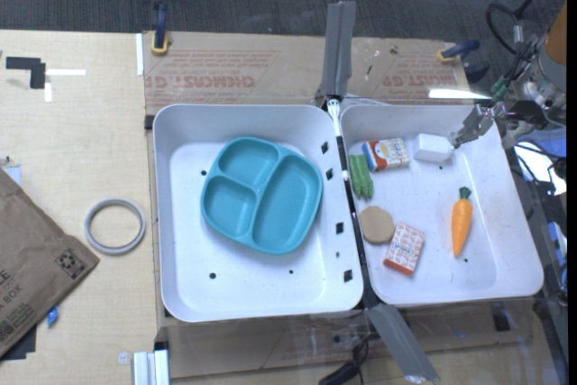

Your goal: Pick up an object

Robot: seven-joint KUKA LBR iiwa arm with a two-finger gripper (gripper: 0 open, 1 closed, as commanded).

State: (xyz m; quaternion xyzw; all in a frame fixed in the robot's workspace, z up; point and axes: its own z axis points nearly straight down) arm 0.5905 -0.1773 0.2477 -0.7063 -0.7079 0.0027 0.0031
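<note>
We see gripper (pixel 471 129) just right of white block (pixel 433 148), nearest target; finger state unclear.

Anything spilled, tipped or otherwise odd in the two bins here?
Nothing stands out. The blue divided plate lies flat in the left bin; the carrot, cookie and small cartons sit apart in the right bin.

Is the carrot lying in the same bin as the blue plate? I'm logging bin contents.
No, the carrot lies in the right bin, while the blue plate sits in the left bin.
</note>
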